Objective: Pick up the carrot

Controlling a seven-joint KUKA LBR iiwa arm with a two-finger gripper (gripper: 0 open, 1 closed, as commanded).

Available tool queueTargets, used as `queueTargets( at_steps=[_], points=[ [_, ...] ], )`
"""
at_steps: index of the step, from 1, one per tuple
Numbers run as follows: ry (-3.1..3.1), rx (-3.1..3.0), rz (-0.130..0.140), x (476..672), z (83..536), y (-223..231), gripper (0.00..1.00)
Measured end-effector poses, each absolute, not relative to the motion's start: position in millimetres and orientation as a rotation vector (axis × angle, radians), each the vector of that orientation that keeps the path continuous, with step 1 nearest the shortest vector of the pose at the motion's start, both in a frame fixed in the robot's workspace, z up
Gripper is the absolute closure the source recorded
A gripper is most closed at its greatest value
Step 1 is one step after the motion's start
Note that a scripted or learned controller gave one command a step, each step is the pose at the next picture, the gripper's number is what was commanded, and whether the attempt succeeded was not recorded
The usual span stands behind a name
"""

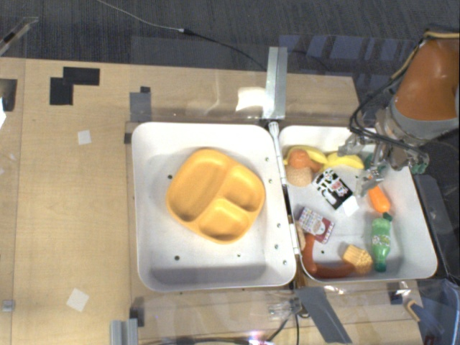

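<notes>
The carrot [379, 199] is a short orange piece lying near the right wall of the right bin [420, 221]. My gripper [371, 172] hangs from the grey arm with the orange band, just above and up-left of the carrot's upper end. Its tip appears close to the carrot, and I cannot tell whether it touches it. Nothing shows held in the gripper.
The right bin also holds a banana [339, 161], a round brown-orange item [298, 167], a black-and-white carton [333, 187], a red-and-white packet [315, 222], a green bottle [381, 238], a sausage [325, 266] and a yellow cube [357, 256]. A yellow divided plate [215, 192] lies in the left bin [154, 264].
</notes>
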State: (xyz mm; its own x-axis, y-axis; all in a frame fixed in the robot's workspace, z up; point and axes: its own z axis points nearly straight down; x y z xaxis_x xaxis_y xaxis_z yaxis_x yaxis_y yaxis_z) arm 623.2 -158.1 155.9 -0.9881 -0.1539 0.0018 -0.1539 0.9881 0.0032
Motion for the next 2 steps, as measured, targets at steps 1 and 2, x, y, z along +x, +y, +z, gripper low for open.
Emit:
queueTargets(
  at_steps=[1,2],
  points=[
    [-3.145,0.221,0.005,574.7,89,-205,0.00],
    [-3.152,0.235,0.010,578.3,102,-203,1.00]
  ],
)
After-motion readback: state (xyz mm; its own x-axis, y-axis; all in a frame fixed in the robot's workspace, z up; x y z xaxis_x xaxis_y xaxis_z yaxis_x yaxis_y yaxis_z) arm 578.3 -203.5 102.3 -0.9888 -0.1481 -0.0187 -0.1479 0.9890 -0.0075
